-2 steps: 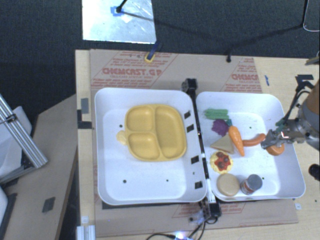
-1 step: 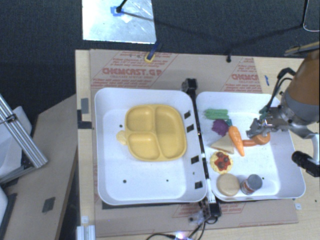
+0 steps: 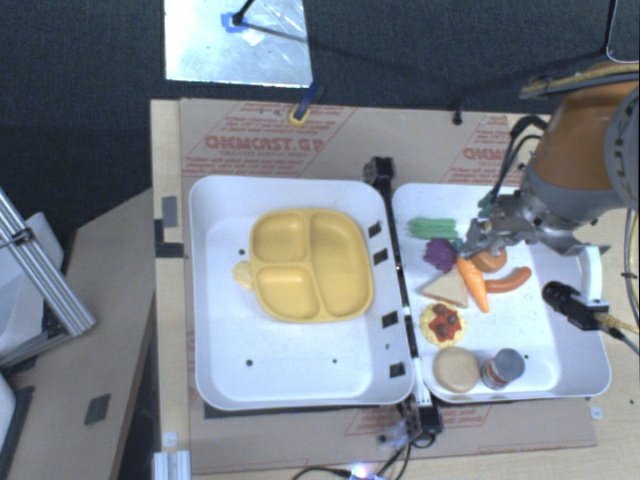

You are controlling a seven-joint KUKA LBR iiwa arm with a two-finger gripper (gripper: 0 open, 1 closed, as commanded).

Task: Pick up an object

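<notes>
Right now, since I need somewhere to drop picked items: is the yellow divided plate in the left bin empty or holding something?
Empty. The yellow plate lies flat in the left bin, and all three compartments show bare yellow.

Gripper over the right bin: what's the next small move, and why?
Probably a short straight descent. The gripper hangs above the top end of the toy carrot, close beside the purple grapes and the sandwich wedge. Nothing can be seen between its fingers, so no pick has happened yet. Going straight down should limit nudging the crowded neighbours in the right bin.
</notes>
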